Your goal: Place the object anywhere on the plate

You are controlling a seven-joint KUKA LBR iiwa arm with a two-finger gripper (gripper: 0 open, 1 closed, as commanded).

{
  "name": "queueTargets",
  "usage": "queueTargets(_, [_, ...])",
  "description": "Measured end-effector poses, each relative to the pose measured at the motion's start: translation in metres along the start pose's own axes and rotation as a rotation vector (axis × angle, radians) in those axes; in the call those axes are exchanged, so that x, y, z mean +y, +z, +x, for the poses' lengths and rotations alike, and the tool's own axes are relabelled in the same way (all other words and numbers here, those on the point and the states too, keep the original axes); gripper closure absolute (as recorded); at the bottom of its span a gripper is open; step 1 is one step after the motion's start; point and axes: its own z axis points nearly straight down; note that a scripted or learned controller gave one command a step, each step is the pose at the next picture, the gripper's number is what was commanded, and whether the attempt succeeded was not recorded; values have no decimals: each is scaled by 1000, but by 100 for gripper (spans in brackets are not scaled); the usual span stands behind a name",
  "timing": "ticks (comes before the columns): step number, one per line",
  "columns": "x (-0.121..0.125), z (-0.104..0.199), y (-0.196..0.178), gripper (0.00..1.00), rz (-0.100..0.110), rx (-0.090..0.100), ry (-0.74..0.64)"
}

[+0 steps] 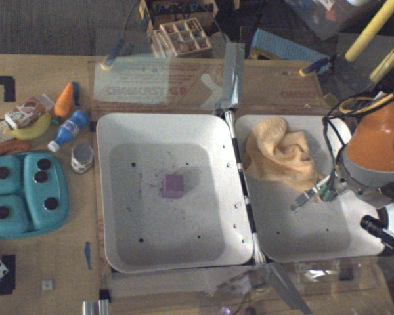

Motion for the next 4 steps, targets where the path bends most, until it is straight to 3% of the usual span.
queueTargets(4, [0, 0, 0, 0, 0, 0, 0])
